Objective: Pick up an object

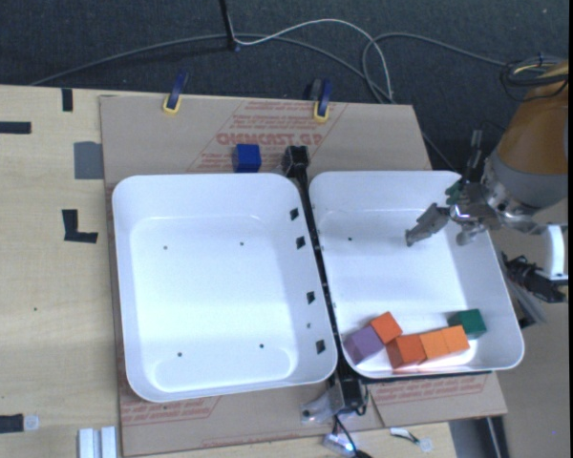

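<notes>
In the right bin point(382, 194) several blocks lie along the front wall: a purple block point(364, 343), a small orange block point(386, 327), a red-orange block point(407, 350), an orange block point(446, 342) and a green block point(472, 323). My gripper point(446, 230) hangs over the right bin's back right part, well behind the blocks. Its two fingers are spread apart, one pointing left point(423, 229) and one at the right point(470, 233), with nothing between them.
The left bin point(134, 198) stands beside the right one. A blue block point(247, 156) rests on the cardboard behind the left bin. Black clips point(295, 161) run along the seam between the bins. Cables cross the dark floor at the back.
</notes>
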Controlling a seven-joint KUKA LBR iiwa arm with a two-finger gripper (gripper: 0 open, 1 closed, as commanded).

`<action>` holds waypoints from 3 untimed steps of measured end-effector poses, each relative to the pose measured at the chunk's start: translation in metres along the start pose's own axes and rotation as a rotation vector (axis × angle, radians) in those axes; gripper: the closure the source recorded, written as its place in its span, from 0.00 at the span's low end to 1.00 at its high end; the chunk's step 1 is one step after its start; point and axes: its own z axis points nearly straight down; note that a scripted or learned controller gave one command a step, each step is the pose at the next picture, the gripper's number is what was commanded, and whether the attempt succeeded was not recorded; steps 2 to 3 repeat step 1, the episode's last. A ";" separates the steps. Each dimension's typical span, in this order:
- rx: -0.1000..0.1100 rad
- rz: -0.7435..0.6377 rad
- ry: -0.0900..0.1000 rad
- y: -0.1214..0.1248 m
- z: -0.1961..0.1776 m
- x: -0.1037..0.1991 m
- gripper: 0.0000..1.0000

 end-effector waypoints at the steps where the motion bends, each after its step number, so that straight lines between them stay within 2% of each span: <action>1: 0.006 0.000 0.002 -0.050 0.054 0.020 0.00; 3: 0.006 0.000 0.002 -0.050 0.054 0.020 0.00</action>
